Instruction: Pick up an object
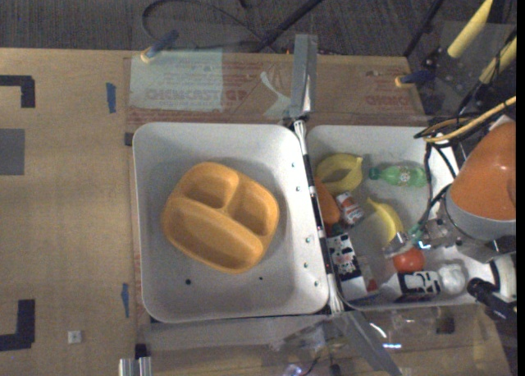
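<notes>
The right bin [373,134] holds several small objects. Among them are a yellow lemon-like piece [340,171], a green bottle [399,175], a banana [385,220], an orange item [326,204] and a small can [350,208]. Nearer the front lie a red round object [408,261], a black-and-white carton [345,256] and a white bottle with a dark label [428,282]. My gripper [410,240] reaches in from the right and sits low, just above the red object and beside the banana's lower end. Its tip is small and partly masked by the wrist.
The left bin [156,226] carries a yellow-orange divided tray [220,216]. A metal divider [310,202] runs between the bins. The arm's orange band [490,176] and cables [459,128] overhang the right bin's right side. Brown bench surface [66,202] lies to the left.
</notes>
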{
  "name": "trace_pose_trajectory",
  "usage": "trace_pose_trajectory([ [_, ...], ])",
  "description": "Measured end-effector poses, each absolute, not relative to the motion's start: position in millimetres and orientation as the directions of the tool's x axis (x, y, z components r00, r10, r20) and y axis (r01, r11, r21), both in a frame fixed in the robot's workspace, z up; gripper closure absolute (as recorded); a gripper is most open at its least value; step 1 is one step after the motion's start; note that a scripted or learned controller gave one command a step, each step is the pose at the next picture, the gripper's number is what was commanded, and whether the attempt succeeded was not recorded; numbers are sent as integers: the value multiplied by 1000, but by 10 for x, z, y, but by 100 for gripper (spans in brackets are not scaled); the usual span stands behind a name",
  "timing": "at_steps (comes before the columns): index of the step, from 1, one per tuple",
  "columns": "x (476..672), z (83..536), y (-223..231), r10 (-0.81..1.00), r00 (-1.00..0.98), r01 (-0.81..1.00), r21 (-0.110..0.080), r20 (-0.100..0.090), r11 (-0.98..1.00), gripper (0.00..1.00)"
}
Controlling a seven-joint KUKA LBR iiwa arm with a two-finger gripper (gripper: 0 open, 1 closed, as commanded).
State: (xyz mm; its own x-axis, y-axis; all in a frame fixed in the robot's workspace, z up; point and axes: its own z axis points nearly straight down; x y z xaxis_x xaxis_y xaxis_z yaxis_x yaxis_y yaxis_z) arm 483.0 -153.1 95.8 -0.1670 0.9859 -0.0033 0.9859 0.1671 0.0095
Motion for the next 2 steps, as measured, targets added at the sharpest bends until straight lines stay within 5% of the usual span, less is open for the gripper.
trace_pose_trajectory([
  [1,5318,867,-1427,990,-143,990,6,-3,143,100],
  [2,5190,1878,-1175,936,-351,936,1,-1,351,100],
])
